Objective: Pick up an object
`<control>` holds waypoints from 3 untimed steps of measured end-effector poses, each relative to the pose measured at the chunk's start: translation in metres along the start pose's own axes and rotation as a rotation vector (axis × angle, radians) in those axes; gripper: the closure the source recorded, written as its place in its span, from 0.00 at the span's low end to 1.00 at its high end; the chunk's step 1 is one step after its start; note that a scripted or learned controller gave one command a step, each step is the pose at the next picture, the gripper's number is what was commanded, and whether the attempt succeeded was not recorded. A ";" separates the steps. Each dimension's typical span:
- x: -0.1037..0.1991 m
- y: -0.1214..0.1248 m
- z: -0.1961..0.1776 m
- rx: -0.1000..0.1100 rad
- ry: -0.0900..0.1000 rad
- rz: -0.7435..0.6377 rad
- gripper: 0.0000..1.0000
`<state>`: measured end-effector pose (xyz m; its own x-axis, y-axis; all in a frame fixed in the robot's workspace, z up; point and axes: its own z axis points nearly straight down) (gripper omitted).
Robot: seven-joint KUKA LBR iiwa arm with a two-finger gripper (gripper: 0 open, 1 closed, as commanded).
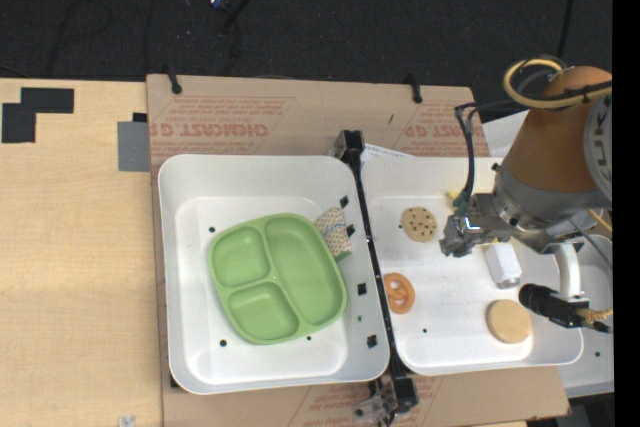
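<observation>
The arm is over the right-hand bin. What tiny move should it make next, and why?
Probably a short shift toward the cookie. The gripper sits just beside it with no object seen in it, and the cookie lies flat, apart from the pretzel.

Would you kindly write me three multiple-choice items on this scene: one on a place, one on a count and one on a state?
1. Where is the green plate?
A) in the bin on the view's left
B) on the wooden bench top
C) on the dark floor behind

2. How many compartments has the plate?
A) two
B) three
C) four

3. How does the orange pretzel lie?
A) flat on a bin floor
B) on the plate
C) lifted in the air

Answers:
1 A, white bin walls surround it.
2 B, two small compartments and one long one show.
3 A, it rests in the bin on the view's right, apart from the gripper.
</observation>
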<state>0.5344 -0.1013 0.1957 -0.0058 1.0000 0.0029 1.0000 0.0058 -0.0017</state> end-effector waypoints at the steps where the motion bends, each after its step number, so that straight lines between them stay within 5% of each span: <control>1: 0.047 0.007 0.004 0.002 -0.001 0.002 1.00; 3: 0.161 0.013 -0.023 0.000 -0.002 0.001 1.00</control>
